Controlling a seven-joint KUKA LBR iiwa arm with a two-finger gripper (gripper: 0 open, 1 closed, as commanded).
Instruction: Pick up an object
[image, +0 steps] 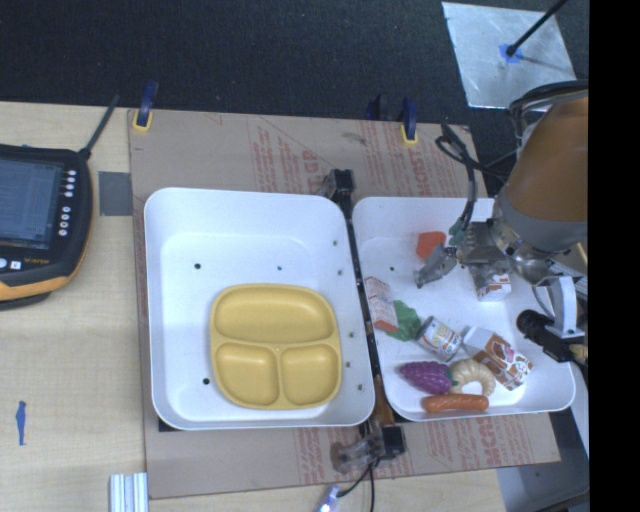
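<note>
The right white bin (400, 215) holds several toy foods. Among them are an orange-red piece (431, 243), a small white carton (493, 287), a red-and-white packet (377, 298), a green piece (406, 320), a small can (440, 337), purple grapes (426, 377), a beige pastry (472, 375), an orange sausage (455, 404) and a brown-and-white box (504, 360). My gripper (434, 270) hangs low over the bin's upper middle, just below the orange-red piece and left of the carton. Nothing visible is held in it.
The left white bin (180, 230) carries a yellow divided plate (276, 345). A tablet-like controller (35, 220) lies at the bench's far left. Clamps and cables sit along the bins' shared edge (352, 250). The arm's orange band (550, 160) looms over the right bin's far right.
</note>
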